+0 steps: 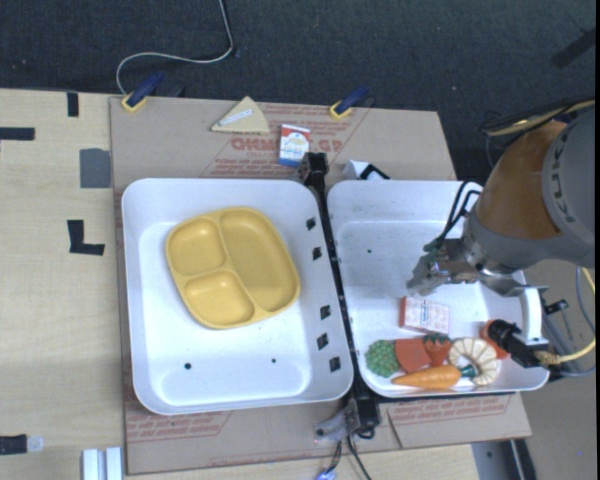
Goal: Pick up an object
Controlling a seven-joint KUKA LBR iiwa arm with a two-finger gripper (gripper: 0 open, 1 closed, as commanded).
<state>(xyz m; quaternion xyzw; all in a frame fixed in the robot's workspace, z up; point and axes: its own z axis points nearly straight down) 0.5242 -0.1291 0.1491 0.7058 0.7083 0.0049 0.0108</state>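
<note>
We see the end effector low in the right bin, just far of the small packet, likely lining up a grasp; finger state unclear.

You'll find red printed lettering on the cardboard sheet under the bins, too blurred to read. The small red-and-white carton and the red-and-white packet carry print too small to make out.
</note>
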